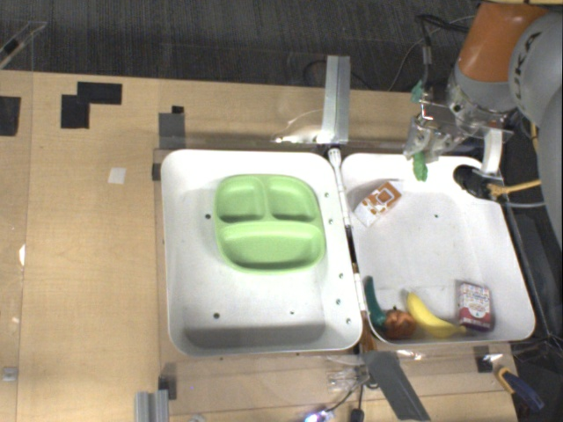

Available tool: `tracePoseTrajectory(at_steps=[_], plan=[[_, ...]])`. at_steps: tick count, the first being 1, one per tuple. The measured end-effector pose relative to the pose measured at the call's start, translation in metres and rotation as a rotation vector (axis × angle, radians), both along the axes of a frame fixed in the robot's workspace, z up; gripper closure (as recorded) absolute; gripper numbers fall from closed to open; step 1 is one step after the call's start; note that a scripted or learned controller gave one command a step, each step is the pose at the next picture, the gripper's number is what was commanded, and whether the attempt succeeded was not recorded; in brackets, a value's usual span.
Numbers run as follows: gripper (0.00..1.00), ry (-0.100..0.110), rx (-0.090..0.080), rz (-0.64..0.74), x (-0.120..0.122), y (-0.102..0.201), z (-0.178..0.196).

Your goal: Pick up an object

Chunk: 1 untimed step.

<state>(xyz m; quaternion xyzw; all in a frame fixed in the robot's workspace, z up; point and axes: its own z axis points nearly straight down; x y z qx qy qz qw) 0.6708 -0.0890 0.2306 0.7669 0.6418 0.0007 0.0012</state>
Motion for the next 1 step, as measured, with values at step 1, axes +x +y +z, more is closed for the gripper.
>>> tracePoseTrajectory(at_steps=[1], plan=[[1.00, 0.005, 0.001, 0.030, -0.0671, 0.0565, -0.0234]])
